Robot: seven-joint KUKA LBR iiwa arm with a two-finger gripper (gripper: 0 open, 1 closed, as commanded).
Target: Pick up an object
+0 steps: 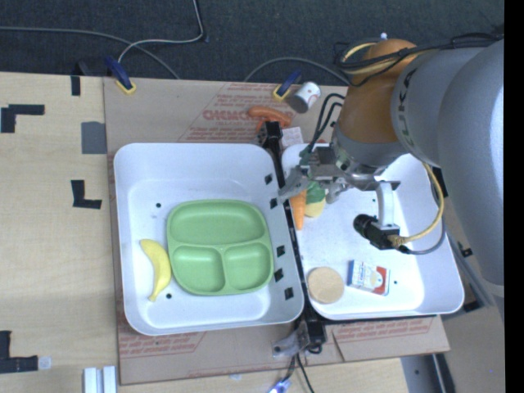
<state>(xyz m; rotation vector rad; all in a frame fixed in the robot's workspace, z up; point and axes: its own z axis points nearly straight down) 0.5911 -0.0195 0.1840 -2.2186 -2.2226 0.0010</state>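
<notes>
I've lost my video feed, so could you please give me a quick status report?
End effector low in right bin, over orange and yellow items. Grasp unconfirmed. Divider wall close alongside.

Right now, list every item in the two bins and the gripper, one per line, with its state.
green divided plate: lying flat in the left bin, compartments bare
banana: lying in the left bin, against the plate's left edge
carrot: in the right bin by the divider, under the gripper
gripper: low over the carrot
round cracker: flat in the right bin
small box: lying flat beside the cracker
</notes>
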